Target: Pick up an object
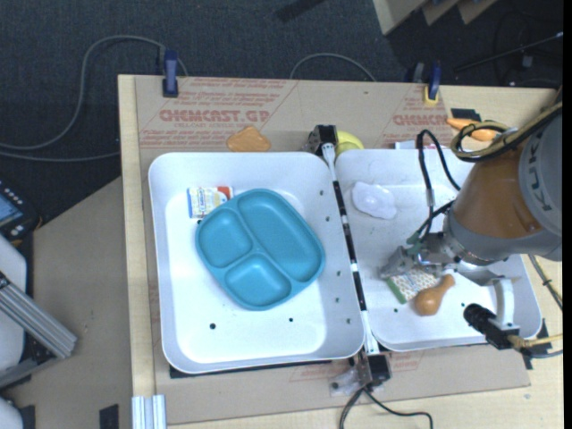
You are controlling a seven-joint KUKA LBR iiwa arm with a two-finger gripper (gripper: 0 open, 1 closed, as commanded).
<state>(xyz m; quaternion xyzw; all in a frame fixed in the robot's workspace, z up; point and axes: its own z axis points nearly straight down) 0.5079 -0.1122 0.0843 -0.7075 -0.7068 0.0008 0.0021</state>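
The arm point(500, 199) reaches in from 3 o'clock and bends down over the right bin point(393, 327), its orange band sitting above the wrist. The jaws point(413, 259) hang low near the middle of that bin, just over a small patterned packet point(408, 283) — whether they are open or closed I cannot tell, since the wrist body covers them from this slanted angle. Nothing is visibly caught between them.

Touching the packet at its 4 o'clock side lies an orange-brown pear-shaped object point(431, 298), resting on the bin floor. A pale white lump point(374, 200) sits toward 11 o'clock of the jaws, well apart from them, near the bin's upper left corner.

The left bin point(192, 329) holds a blue divided tray point(258, 247) near its centre, three compartments facing up. A small printed card point(207, 198) lies at the tray's 10 o'clock, partly tucked under its rim.

Outside the bins, on the surface point(268, 105), an orange piece point(248, 138) rests by the left bin's upper edge at 12 o'clock, and a yellow round thing point(347, 140) sits between the two bins' top corners — beside a black clip point(321, 138).
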